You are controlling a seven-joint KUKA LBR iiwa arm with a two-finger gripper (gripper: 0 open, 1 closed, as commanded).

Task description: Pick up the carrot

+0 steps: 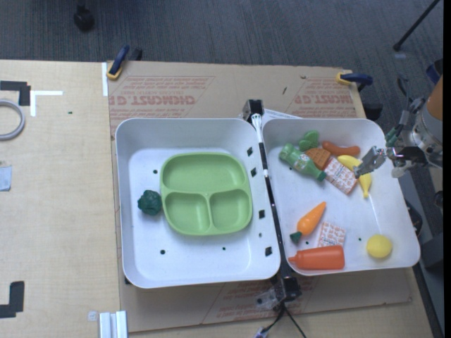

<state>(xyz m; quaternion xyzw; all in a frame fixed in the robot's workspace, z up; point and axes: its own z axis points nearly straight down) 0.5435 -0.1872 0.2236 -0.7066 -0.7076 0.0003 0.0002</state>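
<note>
The carrot (311,220) lies in the right bin (394,210), orange with its green top pointing to the lower left, near the bin's middle front. My gripper (381,162) hangs at the bin's right rim, up and to the right of the carrot and well apart from it. Its fingers stand open with nothing between them. One dark fingertip (369,162) sits just over the yellow banana (356,169).
Around the carrot lie a red-orange bottle (317,258), a small patterned box (330,233) and a lemon (379,246). Behind it sit a green bottle (301,162), another box (341,178) and an orange toy (342,148). The left bin (134,153) holds a green divided plate (207,192) and broccoli (149,202).
</note>
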